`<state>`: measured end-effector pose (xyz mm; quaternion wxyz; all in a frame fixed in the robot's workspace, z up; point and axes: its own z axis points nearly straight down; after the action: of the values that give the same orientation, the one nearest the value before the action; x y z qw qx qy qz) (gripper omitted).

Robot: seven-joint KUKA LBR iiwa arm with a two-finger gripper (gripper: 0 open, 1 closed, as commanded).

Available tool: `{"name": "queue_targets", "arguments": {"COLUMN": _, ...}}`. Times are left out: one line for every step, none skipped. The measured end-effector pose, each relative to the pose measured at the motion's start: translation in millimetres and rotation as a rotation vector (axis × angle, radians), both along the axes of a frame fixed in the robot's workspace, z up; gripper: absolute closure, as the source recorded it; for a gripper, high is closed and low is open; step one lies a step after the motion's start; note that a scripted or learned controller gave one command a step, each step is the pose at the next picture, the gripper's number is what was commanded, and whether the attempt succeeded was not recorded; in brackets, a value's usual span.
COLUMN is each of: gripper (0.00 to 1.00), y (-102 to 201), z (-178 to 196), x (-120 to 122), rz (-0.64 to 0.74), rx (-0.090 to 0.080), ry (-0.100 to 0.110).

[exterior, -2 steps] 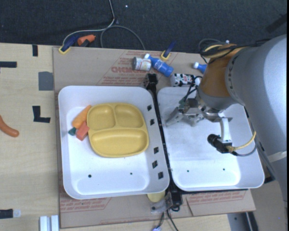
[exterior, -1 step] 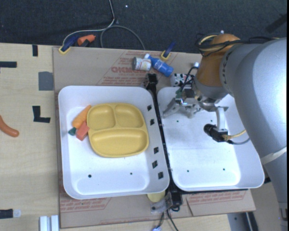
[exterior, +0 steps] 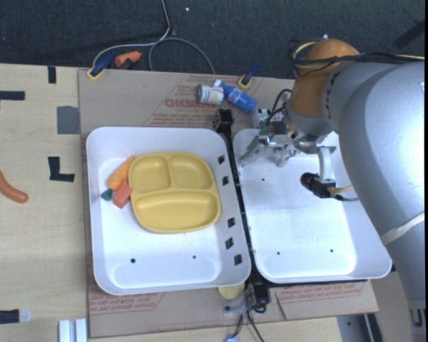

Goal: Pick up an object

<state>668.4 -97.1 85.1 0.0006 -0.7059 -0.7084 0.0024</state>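
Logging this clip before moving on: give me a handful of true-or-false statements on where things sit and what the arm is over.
1. The yellow divided plate lies in the left bin. True.
2. The carrot lies in the right bin. False: it lies in the left bin, against the plate's left edge.
3. The tool is over the right bin's far end. True.
4. The sausage lies on the plate. False: it lies on the bench, left of both bins.

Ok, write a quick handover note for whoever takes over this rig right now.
Gripper: low over the back left corner of the right bin; finger state unclear, nothing seen held.
Things: yellow divided plate in the left bin, with an orange carrot and a red piece at its left edge.
Done: nothing picked yet.
Left: grasp and lift one object.
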Motion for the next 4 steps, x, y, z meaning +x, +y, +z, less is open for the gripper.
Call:
{"name": "queue_targets", "arguments": {"gripper": 0.0, "y": -11, "z": 2, "x": -59, "rz": -0.004, "rx": 0.001, "ry": -0.009}}
{"name": "queue_targets", "arguments": {"gripper": 0.0, "y": -2, "z": 7, "x": -3, "rz": 0.0, "rx": 0.002, "ry": -0.008}}
{"name": "queue_targets", "arguments": {"gripper": 0.0, "y": 1, "z": 1, "x": -23, "rz": -0.004, "rx": 0.0, "ry": -0.009}}
{"name": "queue_targets", "arguments": {"gripper": 0.0, "y": -3, "z": 0, "x": 1, "rz": -0.001, "rx": 0.002, "ry": -0.006}}
